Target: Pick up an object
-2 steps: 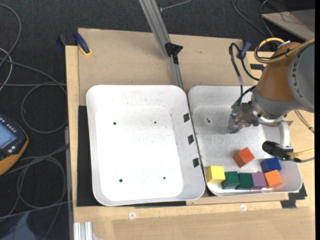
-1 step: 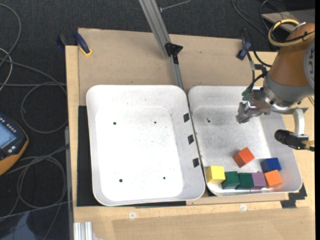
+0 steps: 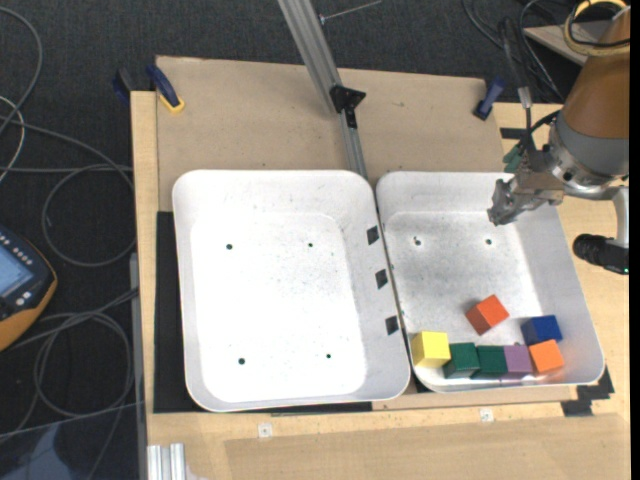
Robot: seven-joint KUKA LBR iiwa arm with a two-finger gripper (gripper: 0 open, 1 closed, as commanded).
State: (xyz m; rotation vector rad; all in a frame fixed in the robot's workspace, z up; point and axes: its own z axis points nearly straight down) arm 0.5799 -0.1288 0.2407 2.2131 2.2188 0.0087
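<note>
1. Bench (image 3: 260, 108): wooden board w/ blue clamps at the far corners, prob. pinning it down.
2. Left bin (image 3: 200, 203): white, shallow, speckled floor.
3. Right bin (image 3: 440, 193): touches the left bin along the middle edge; holds all the blocks.
4. Arm (image 3: 600, 98): comes in from the right, wrist over the right bin's far right part.
5. Gripper (image 3: 503, 211): hangs above bare bin floor, well apart from the blocks, nothing in it. Fingers too small/blurred, can't tell the gap.
6. Blocks, candidates for the pick: orange-red block (image 3: 488, 313) sits alone, tilted, likely easiest approach. Rest crowd the near rim: yellow block (image 3: 432, 347), two green blocks (image 3: 477, 359), purple block (image 3: 518, 359), orange block (image 3: 546, 356), blue block (image 3: 541, 329).
</note>
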